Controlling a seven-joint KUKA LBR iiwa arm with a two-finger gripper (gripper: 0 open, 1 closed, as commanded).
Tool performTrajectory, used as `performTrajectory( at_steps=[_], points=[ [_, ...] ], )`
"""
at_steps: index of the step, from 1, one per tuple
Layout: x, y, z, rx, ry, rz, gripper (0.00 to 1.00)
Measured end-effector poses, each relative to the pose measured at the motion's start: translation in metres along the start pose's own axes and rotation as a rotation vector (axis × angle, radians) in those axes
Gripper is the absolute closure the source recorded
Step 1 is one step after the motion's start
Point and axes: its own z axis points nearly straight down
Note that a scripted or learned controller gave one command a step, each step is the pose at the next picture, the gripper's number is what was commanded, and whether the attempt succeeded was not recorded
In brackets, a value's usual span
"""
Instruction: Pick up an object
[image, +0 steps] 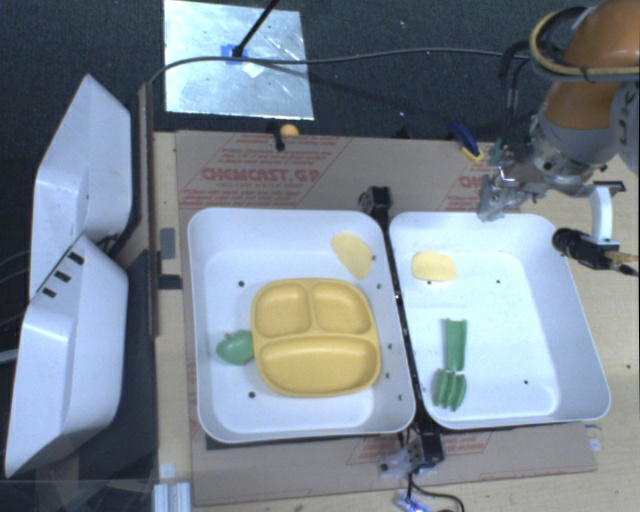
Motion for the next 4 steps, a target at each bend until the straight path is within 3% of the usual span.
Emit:
performTrajectory(
  at_steps=[2, 4],
  points=[
    [0.105, -0.002, 0.035, 0.000, 0.000, 0.000, 1.00],
    [0.204, -0.012, 0.034, -0.001, 0.000, 0.001, 1.00]
  ],
)
